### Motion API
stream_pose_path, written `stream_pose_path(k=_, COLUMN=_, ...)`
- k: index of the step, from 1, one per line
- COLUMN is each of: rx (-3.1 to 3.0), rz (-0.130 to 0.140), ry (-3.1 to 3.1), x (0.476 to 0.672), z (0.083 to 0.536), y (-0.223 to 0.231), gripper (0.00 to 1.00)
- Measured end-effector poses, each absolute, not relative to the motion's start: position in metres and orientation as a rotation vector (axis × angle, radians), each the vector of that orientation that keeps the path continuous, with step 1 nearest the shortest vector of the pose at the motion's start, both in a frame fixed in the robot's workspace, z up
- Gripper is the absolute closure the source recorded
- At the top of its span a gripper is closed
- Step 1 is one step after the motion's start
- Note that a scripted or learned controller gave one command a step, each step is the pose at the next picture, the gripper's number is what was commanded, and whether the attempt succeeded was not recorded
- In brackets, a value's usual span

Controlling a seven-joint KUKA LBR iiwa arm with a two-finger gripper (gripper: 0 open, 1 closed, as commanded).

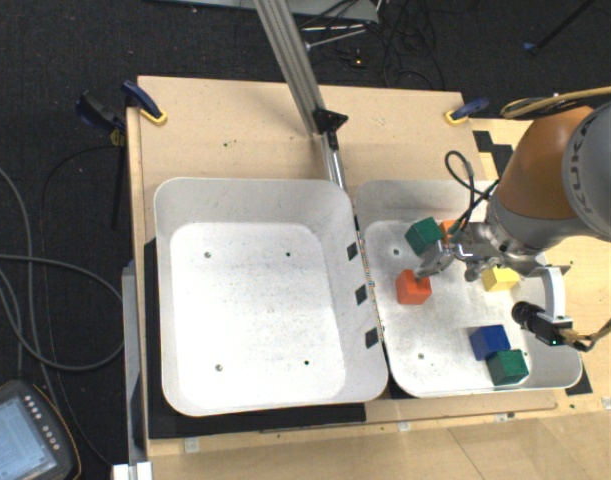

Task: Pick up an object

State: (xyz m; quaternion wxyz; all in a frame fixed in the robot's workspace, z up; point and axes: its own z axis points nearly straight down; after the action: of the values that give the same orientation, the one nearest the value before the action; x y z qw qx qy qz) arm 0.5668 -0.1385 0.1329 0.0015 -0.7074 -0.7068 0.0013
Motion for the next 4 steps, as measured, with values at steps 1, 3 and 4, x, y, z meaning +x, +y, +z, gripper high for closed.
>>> stream_pose_path(k=1, rx=-2.233, rz=-0.019, ry=-2.237, x=0.574, z=0.121, y=-0.14, gripper=0.0)
stream_pose_path(k=3, rx=-2.224, rz=-0.003, ry=-2.226, x=0.573, z=0.177, y=-0.147, gripper=1.0)
stream_pose_path(k=4, rx=-2.223, rz=-0.005, ry=-2.229, x=0.574, z=0.23, y=-0.147, gripper=1.0)
